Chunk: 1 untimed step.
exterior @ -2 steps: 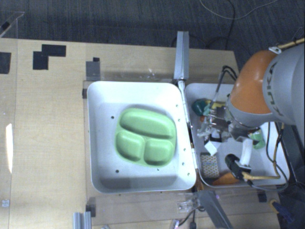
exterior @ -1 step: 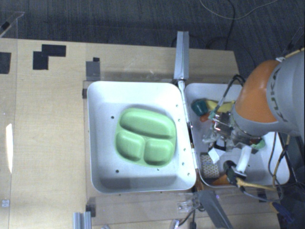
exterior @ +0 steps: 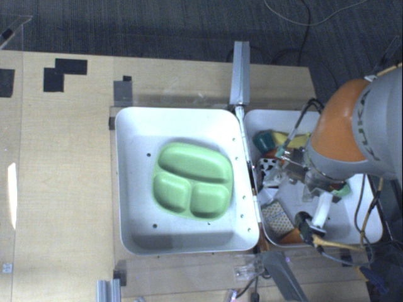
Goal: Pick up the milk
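A small white carton with black spots, likely the milk (exterior: 268, 165), lies against the left wall of the right bin (exterior: 373, 226). It is partly hidden among other items. My gripper (exterior: 296, 172) is down inside that bin, just right of the carton, under the grey and orange arm (exterior: 343, 128). The wrist covers most of the gripper, and I cannot see anything held in it.
The left bin (exterior: 135, 225) holds a green three-compartment tray (exterior: 192, 179). The right bin also holds a teal item (exterior: 264, 140), a yellow one (exterior: 297, 141), a grey meshed piece (exterior: 275, 216) and an orange-brown thing (exterior: 289, 236). A metal divider (exterior: 240, 74) stands between the bins.
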### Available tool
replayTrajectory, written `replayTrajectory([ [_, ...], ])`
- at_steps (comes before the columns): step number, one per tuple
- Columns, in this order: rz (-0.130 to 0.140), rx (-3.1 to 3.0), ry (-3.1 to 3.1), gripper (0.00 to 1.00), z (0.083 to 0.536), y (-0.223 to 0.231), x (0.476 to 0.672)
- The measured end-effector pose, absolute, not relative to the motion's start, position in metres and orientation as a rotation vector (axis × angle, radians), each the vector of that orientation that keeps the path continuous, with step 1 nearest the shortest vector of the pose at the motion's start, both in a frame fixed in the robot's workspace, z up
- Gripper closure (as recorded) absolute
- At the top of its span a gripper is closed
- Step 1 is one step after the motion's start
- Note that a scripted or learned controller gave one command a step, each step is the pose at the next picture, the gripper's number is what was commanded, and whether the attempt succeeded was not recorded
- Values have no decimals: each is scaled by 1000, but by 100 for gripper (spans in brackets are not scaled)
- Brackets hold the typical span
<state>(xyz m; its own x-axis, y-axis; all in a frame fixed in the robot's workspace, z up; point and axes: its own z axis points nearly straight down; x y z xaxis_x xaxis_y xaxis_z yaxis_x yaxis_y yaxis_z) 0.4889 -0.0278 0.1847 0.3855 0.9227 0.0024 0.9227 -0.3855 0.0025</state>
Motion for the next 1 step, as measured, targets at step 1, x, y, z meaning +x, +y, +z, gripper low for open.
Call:
replayTrajectory([
  [1, 4, 2627, 1718, 0, 185, -22, 593],
])
